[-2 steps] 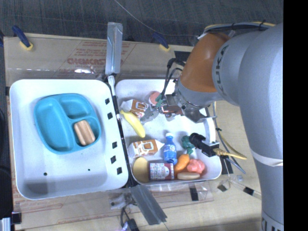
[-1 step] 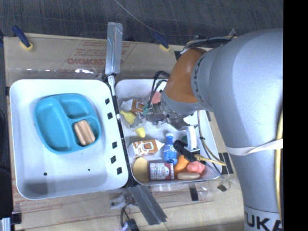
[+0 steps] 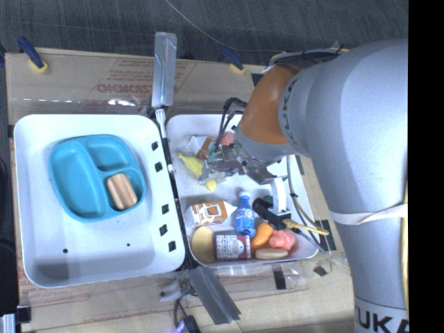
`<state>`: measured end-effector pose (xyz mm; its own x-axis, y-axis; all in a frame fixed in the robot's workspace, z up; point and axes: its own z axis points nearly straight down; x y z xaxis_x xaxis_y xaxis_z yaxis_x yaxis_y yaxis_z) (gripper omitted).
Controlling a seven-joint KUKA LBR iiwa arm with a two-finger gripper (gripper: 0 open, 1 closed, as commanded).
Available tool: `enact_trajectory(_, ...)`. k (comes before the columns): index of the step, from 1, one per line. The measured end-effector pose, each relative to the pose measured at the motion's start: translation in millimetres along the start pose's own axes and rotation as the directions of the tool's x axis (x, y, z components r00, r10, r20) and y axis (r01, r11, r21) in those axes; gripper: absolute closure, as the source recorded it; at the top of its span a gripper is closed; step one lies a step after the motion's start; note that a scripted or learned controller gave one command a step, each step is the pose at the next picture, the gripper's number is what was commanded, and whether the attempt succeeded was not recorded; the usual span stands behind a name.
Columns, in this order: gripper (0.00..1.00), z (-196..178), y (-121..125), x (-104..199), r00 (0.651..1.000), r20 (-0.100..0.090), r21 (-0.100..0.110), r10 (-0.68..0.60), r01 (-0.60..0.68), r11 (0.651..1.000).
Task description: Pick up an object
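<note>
I've got the grey arm w/ orange band low over the right white plastic bin (image 3: 182,127), gripper (image 3: 220,159) down in its upper-left part, right by the yellow banana-shaped toy (image 3: 191,164). Can't tell from this angle how the gripper is set or whether it has anything; the wrist blocks too much.

Likeliest target, in my judgement, is that yellow toy: it lies at a slant near the bin's left wall, just beside a small brown-and-white packet (image 3: 204,146) above it. Looks like light moulded plastic, stiff, smooth, prob a bit slippery; curved, so I'd pinch across the narrow mid-section, not the tapered ends, or it may squirt out.

Room is tight. Left wall is close to the toy, so little clearance on that side. Lower half of the bin is crowded: orange-and-white carton (image 3: 210,213), blue plastic bottle w/ white cap (image 3: 243,216), dark red-labelled jar lying on its side (image 3: 232,245), orange carrot-like piece (image 3: 262,235), pink soft-looking lump (image 3: 283,239), all near or touching one another. Best exit is straight up.

Left white bin (image 3: 41,255) holds a blue divided plastic tray (image 3: 83,165) w/ a tan sausage-shaped toy (image 3: 121,191) in its lower-right compartment; plenty of bare floor there, well apart from the arm.
</note>
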<state>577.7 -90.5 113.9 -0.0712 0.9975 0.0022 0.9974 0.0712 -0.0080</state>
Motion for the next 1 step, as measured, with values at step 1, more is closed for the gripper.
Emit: enact_trajectory(1, 1.0, -88.4, 80.5, 67.8, 0.995, 0.0, -0.011, 0.101, -0.101, 0.995)
